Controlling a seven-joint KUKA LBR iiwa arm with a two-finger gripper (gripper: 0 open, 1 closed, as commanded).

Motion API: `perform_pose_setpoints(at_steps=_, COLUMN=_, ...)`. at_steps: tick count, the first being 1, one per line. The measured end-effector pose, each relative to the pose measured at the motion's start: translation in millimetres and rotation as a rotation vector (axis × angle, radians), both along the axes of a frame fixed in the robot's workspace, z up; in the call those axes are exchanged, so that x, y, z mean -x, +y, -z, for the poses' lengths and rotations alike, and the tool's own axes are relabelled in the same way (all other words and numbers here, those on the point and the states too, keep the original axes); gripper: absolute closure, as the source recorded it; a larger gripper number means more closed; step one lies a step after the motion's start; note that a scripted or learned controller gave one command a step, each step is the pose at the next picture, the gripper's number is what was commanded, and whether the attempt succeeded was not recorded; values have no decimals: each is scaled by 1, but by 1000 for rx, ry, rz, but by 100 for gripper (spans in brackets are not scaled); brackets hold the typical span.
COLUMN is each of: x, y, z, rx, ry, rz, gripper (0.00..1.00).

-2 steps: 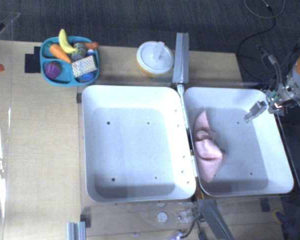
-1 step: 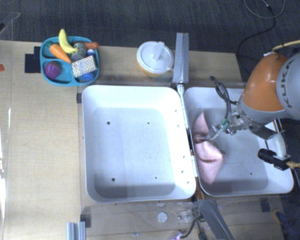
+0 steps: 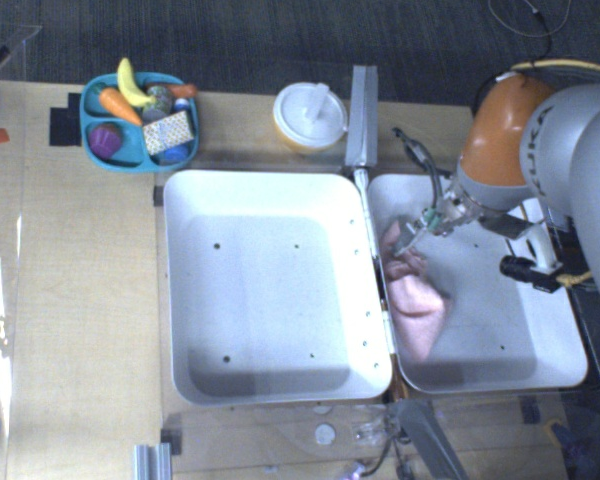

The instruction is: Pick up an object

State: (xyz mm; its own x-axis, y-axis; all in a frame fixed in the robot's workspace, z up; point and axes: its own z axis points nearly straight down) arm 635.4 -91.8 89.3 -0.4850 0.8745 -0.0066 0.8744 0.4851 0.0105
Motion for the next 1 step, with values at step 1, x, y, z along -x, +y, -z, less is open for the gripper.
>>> perform_pose_setpoints(at_steps=1, x=-16, y=46, z=-99, rx=-1, ry=1, rz=28, gripper=0)
